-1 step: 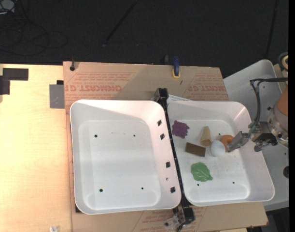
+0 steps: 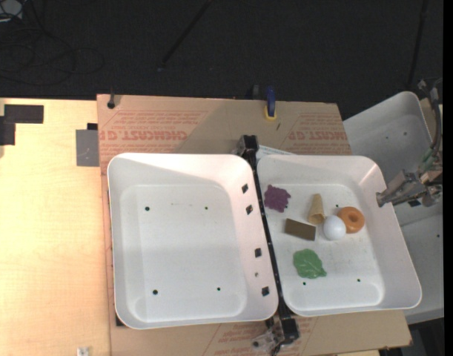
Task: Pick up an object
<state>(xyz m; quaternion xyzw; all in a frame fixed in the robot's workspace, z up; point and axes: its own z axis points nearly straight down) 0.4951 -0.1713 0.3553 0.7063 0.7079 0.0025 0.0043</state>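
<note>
A: Camera view, from above and at a slant. Where is the gripper (image 2: 385, 195)?

B: It is at the right side, just past the right wall of the right bin (image 2: 393, 251). I see some thin metal parts there with a tan piece, over the grey plate (image 2: 393, 128) beside the bench. The tip points toward the bin.

A: Is it open or closed?

B: I cannot tell. The parts are too small and blurred here. I see no object between them.

A: Which objects are nearest to it?

B: The orange ring (image 2: 351, 219) is the nearest, just to the left of the gripper and a little toward the camera. The white ball (image 2: 334, 228) touches the ring on the side far from the gripper. The tan cone (image 2: 316, 208) is beside the ball, further left.

A: And the others?

B: The brown block (image 2: 300, 229) lies flat, further from the gripper than the ball. The purple lump (image 2: 276, 197) is near the wall between the two bins, well apart from the gripper. The green lump (image 2: 309, 264) is below the block in the picture, also well apart from it.

A: And the left bin (image 2: 126, 236)?

B: It is on the far side of all the objects, the furthest from the gripper. Both bins rest on brown cardboard (image 2: 174, 128) with red print.
</note>
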